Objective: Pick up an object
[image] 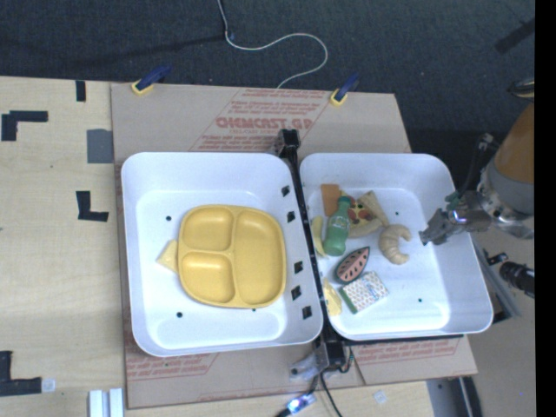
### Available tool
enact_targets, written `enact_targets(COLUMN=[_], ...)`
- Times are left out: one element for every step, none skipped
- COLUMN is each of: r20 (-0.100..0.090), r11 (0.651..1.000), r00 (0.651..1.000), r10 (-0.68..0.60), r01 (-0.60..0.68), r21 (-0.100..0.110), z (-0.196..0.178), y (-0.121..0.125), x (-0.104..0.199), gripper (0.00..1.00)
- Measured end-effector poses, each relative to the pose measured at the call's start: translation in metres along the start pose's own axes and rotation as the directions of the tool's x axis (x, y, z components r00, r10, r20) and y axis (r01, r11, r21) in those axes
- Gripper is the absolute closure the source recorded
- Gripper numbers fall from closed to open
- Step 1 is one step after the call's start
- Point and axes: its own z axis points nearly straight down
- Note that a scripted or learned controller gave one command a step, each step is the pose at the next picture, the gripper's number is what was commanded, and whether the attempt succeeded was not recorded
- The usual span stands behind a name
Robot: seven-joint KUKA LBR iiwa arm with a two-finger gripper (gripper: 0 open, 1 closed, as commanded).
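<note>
The gripper [437, 231] hangs over the right bin's [434, 315] right side, dark metal fingers near the smooth white floor — whether they are apart or together I cannot tell. Nothing sits between them. The objects cluster at the bin's left: a curved pale croissant [396, 242], a green bottle [336, 228], a ribbed oval shell [352, 264], a speckled packet [364, 292]. The left bin [148, 233] holds a glossy yellow tray [233, 255] with three compartments.
</note>
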Motion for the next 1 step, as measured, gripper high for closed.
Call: enact_targets(r20=[0.0], r11=[1.0], r00=[1.0], r10=[-0.001], r01=[0.001], r21=[0.0], z=[-0.0346], y=[0.001], x=[0.0003], gripper=[1.0])
